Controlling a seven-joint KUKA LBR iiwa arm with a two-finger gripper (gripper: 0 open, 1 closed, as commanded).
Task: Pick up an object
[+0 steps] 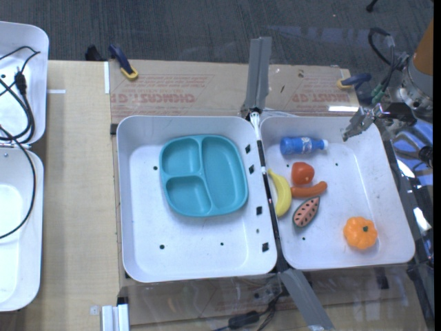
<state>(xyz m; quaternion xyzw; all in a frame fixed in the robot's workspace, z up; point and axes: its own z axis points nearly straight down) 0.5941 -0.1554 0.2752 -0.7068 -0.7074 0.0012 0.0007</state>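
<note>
The right bin holds a blue bottle lying on its side near the back, a red tomato, an orange carrot, a yellow banana along the left wall, a watermelon slice and an orange pumpkin at the front right. My gripper hangs over the bin's back right corner, to the right of the bottle, with nothing seen in it. The arm enters from the upper right.
The left bin bears a teal divided plate. A grey divider post stands between the bins at the back. Blue and yellow clamps sit on the cardboard behind. Cables hang around the arm at the right.
</note>
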